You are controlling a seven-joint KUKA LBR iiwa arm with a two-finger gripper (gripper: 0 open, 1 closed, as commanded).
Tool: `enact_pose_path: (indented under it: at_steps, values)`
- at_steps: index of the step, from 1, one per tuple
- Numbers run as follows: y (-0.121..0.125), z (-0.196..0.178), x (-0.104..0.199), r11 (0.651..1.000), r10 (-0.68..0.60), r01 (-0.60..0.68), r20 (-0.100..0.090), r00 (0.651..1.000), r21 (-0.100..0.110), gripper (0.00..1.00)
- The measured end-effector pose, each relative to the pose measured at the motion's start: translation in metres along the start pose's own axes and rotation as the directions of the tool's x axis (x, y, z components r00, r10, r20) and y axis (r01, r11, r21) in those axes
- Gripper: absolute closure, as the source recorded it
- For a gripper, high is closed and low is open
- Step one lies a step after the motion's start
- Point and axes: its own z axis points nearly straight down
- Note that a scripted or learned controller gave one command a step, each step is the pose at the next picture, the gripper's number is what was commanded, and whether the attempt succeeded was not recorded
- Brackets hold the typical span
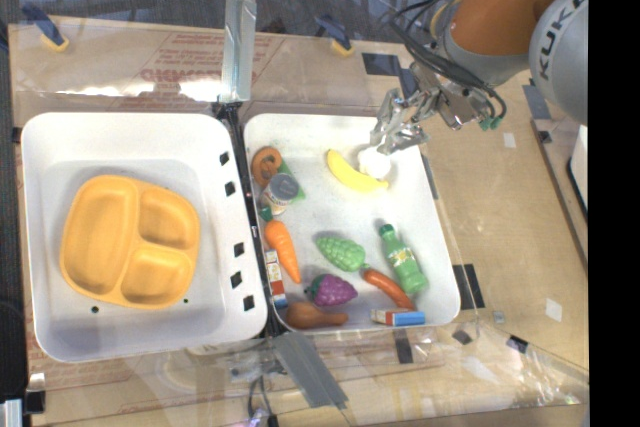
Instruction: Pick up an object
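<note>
**Gripper poised over a white object in the right bin**

Along the lower edge of the right bin (440, 215), a brown drumstick (315, 316), purple grapes (333, 290) and a green bottle (402, 259) are seen. Higher up, a yellow banana (354, 172) lies touching a small white object (376, 162). Directly above that object, at the bin's upper right, the gripper (393, 137) is placed; whether anything is held cannot be told. A yellow tray (130, 240) is seen in the left bin (40, 145).

The bench (500, 215) bears two white bins, left bin (40, 215) beside right bin (435, 215).
</note>
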Motion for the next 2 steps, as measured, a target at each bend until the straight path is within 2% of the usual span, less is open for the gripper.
enact_pose_path:
  at_steps: [1, 2]
  values:
    - [0.062, 0.049, -0.023, 1.0, 0.005, -0.005, -0.007, 1.0, -0.007, 1.0]
    - [0.085, -0.043, -0.035, 0.957, 0.29, -0.29, 0.003, 0.957, 0.0, 1.0]
